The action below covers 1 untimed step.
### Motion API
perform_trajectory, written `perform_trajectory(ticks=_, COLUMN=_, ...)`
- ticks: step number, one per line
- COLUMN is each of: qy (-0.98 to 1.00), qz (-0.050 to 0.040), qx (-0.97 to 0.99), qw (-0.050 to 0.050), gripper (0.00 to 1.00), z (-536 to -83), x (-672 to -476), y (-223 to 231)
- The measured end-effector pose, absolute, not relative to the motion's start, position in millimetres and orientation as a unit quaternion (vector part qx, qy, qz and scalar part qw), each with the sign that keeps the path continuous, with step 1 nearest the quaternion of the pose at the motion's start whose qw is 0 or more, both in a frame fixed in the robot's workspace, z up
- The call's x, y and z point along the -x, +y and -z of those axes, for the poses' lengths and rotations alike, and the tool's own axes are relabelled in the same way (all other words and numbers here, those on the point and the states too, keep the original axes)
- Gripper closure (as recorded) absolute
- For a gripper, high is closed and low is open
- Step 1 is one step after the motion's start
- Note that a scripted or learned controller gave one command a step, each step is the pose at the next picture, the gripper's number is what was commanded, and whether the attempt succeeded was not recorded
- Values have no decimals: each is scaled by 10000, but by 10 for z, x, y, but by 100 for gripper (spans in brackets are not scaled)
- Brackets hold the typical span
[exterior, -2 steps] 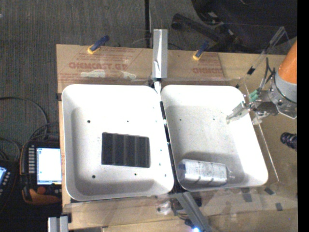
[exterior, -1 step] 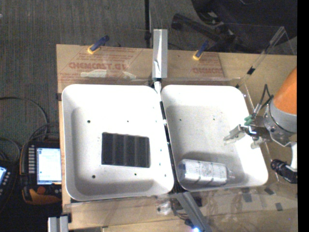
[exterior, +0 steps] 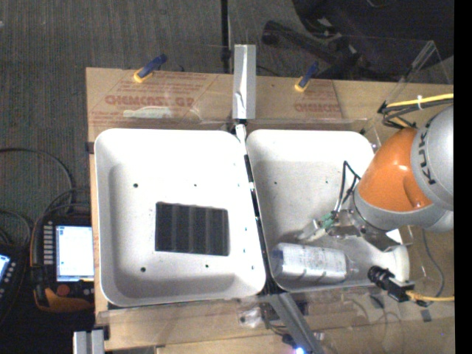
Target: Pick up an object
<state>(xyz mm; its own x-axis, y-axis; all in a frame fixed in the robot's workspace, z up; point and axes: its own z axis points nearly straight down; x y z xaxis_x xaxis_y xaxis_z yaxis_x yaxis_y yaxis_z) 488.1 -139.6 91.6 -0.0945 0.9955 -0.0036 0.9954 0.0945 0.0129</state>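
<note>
- Gripper [exterior: 333,226]: low in the right bin [exterior: 295,153], poised for a grasp; whether parted or closed, cannot tell.
- Bottle [exterior: 310,262]: lying on its side just near of gripper, against the bin's near wall.
- Left bin [exterior: 118,168]: holds a dark ridged tray [exterior: 192,228].

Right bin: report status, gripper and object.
Gripper low in right bin, fingers unreadable. Silver bottle lying on its side near front wall, just below gripper. Not seen held. Dark ridged block in left bin.

Dark grey carpet [exterior: 110,21] surrounds a wooden bench [exterior: 214,94] (two clamps [exterior: 150,68] along its far edge).
</note>
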Motion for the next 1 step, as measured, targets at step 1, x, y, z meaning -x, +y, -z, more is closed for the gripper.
perform_trajectory(ticks=1, qy=7476, qz=-29, qx=-6641, qw=70, gripper=0, z=-917, x=-5328, y=-1258)
